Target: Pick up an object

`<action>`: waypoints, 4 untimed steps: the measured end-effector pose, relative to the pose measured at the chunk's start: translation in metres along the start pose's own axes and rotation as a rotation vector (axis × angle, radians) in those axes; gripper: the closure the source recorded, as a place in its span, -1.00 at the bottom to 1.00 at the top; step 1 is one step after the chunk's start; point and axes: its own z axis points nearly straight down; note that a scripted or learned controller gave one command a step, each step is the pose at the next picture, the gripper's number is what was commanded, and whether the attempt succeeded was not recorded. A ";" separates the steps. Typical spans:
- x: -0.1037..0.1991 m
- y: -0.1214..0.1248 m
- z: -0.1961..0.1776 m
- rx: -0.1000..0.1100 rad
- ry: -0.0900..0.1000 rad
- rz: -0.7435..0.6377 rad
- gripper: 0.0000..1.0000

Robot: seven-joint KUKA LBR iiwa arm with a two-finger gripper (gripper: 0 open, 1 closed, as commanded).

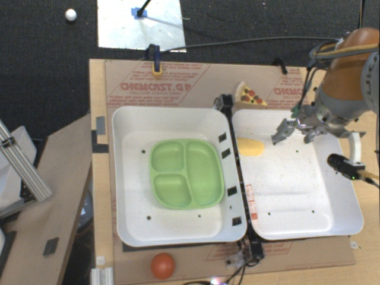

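From above, we see the end effector (295,132) over the right bin (332,221), its fingers spread apart and holding nothing — a yellow object (250,147) lies just left of it. The left bin (127,218) holds a green divided tray (185,173).

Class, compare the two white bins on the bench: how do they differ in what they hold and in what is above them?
The left bin holds a green divided plate; the right bin holds a small yellow object. The gripper is above the right bin, not the left bin. Both are shallow and white.
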 end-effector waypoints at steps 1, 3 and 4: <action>0.000 0.003 -0.008 -0.013 -0.001 -0.002 -1.00; 0.004 0.001 0.105 -0.010 -0.001 0.000 -1.00; 0.004 0.001 0.092 -0.014 -0.002 -0.001 1.00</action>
